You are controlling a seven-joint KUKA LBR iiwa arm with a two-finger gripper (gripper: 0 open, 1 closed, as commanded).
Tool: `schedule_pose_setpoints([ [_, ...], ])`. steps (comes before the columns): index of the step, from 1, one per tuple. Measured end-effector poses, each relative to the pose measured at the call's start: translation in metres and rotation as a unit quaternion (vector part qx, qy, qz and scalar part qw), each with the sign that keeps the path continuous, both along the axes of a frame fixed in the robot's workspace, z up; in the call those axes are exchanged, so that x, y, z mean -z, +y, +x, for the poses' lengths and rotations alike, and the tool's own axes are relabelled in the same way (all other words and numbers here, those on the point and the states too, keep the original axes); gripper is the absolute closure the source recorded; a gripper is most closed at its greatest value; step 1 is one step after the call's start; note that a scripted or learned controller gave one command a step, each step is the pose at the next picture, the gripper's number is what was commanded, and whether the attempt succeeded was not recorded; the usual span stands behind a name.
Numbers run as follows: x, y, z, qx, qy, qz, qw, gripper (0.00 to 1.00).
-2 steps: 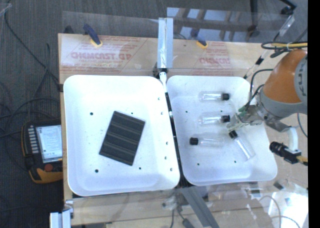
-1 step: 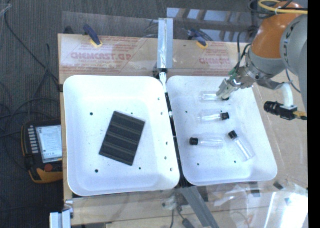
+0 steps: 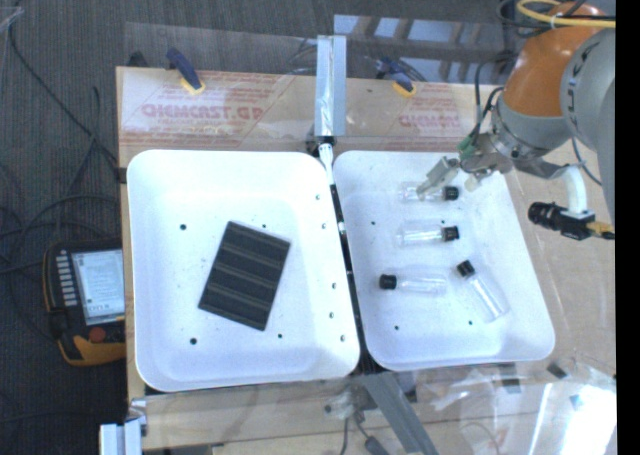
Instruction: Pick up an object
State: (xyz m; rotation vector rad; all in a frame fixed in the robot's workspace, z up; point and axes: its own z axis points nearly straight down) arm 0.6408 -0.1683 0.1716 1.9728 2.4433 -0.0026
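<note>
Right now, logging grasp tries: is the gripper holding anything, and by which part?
Cannot be told. The gripper hovers at the topmost clear black-capped vial in the right white bin.

White bins (image 3: 150, 273), black ribbed pad (image 3: 245, 274), black-capped clear vials (image 3: 427, 235)

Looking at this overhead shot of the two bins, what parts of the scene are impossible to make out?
- Gripper, camera view: too small and blurred to tell its finger state or whether it touches the top vial.
- Arm: cut off by the right edge.
- Clear vials, such as the lower right one: contents unreadable against the white right bin.
</note>
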Motion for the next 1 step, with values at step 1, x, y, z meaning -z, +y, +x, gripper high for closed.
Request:
schedule_pose_setpoints([
  [1,0.078,-0.0473,-0.03,-0.061,-0.001,0.0014,0.9981,0.0],
])
